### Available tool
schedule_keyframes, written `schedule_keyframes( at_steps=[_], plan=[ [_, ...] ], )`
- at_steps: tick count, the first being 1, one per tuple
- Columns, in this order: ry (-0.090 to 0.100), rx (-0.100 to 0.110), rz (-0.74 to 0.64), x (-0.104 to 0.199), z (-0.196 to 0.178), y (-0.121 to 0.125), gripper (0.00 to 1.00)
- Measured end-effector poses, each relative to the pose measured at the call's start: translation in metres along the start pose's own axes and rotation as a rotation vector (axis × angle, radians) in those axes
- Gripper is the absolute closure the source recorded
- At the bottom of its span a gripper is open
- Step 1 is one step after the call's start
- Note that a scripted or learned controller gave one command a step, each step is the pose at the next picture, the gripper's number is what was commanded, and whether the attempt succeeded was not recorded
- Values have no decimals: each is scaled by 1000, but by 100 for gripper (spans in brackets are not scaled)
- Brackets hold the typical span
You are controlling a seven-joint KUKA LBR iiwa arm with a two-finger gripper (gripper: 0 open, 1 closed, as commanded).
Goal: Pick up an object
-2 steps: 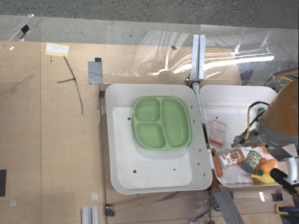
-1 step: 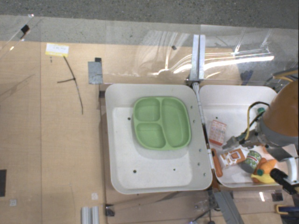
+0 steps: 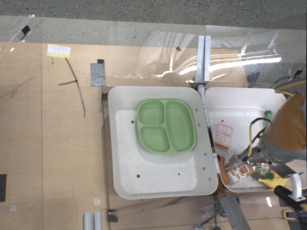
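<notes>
Packet point(image 3: 242, 172) at right bin point(image 3: 230, 104) near-left corner | gripper point(image 3: 249, 158) low over it (jaw state: cannot tell) | step: descent; next: confirm grasp.

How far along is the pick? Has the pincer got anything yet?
Done: the arm has reached into the right bin, low over the small packets at its near edge. In hand: nothing I can confirm; the pincer sits right at the packets, but its grip isn't readable. Left: secure one and lift it. The green divided plate lies in the left bin.
</notes>
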State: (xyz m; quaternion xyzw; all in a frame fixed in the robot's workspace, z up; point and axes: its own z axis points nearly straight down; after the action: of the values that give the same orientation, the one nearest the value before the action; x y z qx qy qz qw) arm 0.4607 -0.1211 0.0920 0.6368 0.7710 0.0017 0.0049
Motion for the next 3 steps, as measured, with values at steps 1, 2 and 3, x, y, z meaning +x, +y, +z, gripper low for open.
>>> schedule_keyframes(
  at_steps=[1,2,3],
  plan=[
    [-2,-6,0,-1,-11,2,100],
    [2,0,-145,19,-115,22,100],
    [2,1,-145,19,-115,22,0]
  ],
)
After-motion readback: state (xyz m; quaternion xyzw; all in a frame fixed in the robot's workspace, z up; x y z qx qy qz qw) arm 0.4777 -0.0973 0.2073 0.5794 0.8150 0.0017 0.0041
